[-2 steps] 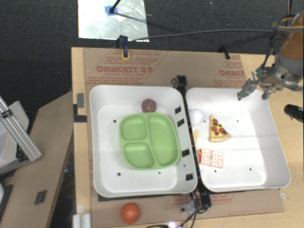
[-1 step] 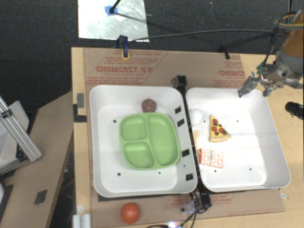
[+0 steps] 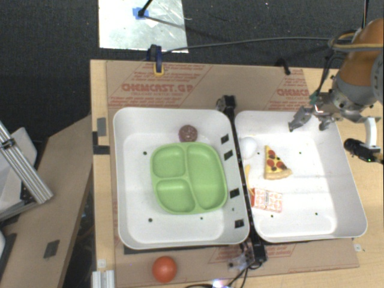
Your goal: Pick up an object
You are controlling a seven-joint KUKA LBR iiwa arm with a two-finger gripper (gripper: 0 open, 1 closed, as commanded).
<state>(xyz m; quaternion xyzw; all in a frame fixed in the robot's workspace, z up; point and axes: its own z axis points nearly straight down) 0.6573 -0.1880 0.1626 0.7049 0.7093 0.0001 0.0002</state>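
In the right bin point(image 3: 336, 221) lie a pizza slice point(image 3: 275, 163), a small white ball point(image 3: 247, 146) by the left wall, and a red-and-white packet point(image 3: 266, 200) near the front. A thin yellow piece point(image 3: 246, 175) rests along the divider. My gripper point(image 3: 310, 120) hovers at the bin's far right corner with its two fingers spread open and nothing between them. It stands well above and to the right of the pizza slice.
The left bin point(image 3: 129, 179) holds a green divided tray point(image 3: 188, 177) and a brown round piece point(image 3: 188, 133) behind it. A red ball point(image 3: 164, 268) sits on the bench in front of the bins. A foil sheet point(image 3: 143, 17) lies at the back.
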